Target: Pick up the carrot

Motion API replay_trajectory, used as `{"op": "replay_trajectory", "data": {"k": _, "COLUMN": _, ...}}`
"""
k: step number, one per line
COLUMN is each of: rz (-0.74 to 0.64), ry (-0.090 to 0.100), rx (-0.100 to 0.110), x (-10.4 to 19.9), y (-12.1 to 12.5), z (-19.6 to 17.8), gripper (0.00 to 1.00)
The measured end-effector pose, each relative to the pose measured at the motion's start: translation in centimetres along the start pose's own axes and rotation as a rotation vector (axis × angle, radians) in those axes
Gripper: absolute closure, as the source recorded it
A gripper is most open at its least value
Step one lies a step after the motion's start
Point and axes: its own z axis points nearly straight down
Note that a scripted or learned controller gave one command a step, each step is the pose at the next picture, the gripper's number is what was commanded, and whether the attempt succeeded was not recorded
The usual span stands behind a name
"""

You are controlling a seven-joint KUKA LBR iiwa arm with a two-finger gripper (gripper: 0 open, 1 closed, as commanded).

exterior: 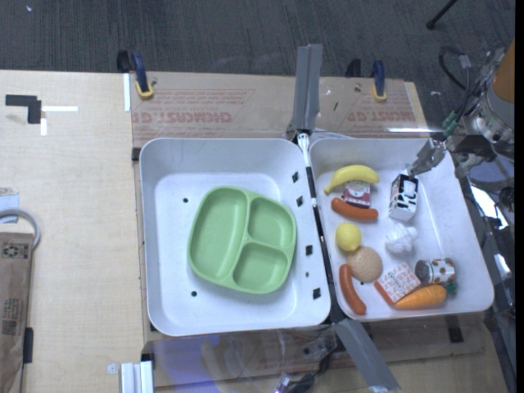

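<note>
The orange carrot (422, 295) lies on its side in the near right corner of the right bin (475, 244), its tip pointing left. It touches a red-and-white box (398, 282) and sits just below a small can (435, 270). My gripper (444, 159) hovers over the far right corner of that bin, well beyond the carrot. It is open, with nothing between its fingers. One finger (426, 158) points down toward the milk carton (403, 197).
The right bin also holds a banana (354, 176), two sausages (354, 210) (352, 289), a lemon (348, 236), a brown roll (365, 262) and a white crumpled lump (399, 237). A green divided plate (242, 240) lies in the left bin (155, 219).
</note>
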Motion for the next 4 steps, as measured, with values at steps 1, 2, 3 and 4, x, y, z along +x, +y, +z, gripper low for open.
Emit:
{"op": "replay_trajectory", "data": {"k": 1, "rz": -0.238, "ry": 0.001, "rx": 0.001, "x": 9.1, "y": -3.6, "z": 3.2, "gripper": 0.0}}
{"op": "replay_trajectory", "data": {"k": 2, "rz": -0.507, "ry": 0.001, "rx": 0.0, "x": 8.3, "y": -2.5, "z": 7.9, "gripper": 0.0}}
{"op": "replay_trajectory", "data": {"k": 3, "rz": -0.55, "ry": 0.001, "rx": -0.001, "x": 4.5, "y": -6.9, "z": 16.3, "gripper": 0.0}}
{"op": "replay_trajectory", "data": {"k": 4, "rz": -0.933, "ry": 0.001, "rx": -0.002, "x": 5.1, "y": -6.7, "z": 17.8, "gripper": 0.0}}
